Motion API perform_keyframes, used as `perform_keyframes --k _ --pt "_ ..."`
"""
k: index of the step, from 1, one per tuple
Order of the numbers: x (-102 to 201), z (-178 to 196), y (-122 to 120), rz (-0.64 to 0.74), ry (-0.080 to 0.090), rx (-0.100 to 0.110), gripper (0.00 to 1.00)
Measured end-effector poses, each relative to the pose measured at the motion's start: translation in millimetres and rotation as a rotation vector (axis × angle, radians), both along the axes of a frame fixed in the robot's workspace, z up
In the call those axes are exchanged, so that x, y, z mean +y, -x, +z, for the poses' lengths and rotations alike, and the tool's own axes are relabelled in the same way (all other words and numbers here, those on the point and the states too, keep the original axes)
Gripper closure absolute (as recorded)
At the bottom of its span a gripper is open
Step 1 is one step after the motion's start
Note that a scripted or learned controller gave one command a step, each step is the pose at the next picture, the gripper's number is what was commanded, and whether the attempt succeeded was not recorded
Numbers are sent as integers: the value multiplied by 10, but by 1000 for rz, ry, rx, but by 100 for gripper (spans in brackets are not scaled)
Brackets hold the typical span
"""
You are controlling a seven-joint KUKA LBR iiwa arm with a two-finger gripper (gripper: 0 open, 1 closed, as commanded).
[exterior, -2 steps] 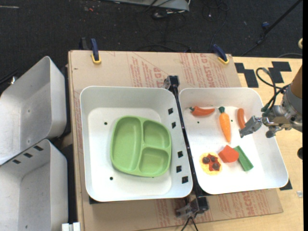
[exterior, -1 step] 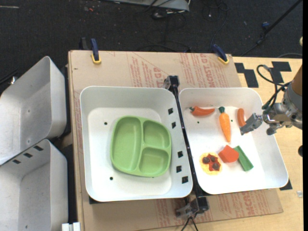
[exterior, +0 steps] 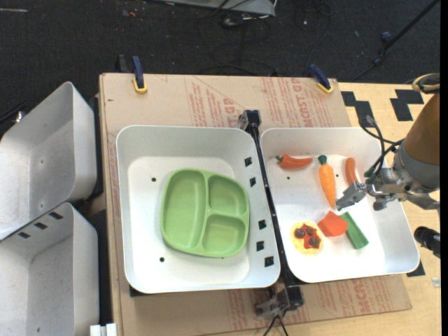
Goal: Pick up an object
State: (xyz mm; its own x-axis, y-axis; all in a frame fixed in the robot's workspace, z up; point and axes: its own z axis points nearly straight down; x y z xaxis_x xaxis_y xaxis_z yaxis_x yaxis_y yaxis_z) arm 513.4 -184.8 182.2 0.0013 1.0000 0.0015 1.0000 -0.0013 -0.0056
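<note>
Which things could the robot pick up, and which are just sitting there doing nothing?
For the job: the claw, carrot, chili pepper, sausage, red block, green stick, little pizza.

Just lying about: green divided plate, yellow clamps.

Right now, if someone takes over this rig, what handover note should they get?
Gripper: low in the right bin, fingers open, holding nothing.
Right bin holds a carrot, a chili pepper, a sausage, a red piece, a green stick and a small pizza.
Left bin holds a green divided plate.
Done: nothing picked.
Left: grasp and lift one object.
</note>
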Motion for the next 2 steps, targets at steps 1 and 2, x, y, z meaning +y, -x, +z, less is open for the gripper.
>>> perform_keyframes --k 1,2 --pt "41 -635 -16 1 0 0 0" --pt "52 -854 -52 1 -3 -11 0"
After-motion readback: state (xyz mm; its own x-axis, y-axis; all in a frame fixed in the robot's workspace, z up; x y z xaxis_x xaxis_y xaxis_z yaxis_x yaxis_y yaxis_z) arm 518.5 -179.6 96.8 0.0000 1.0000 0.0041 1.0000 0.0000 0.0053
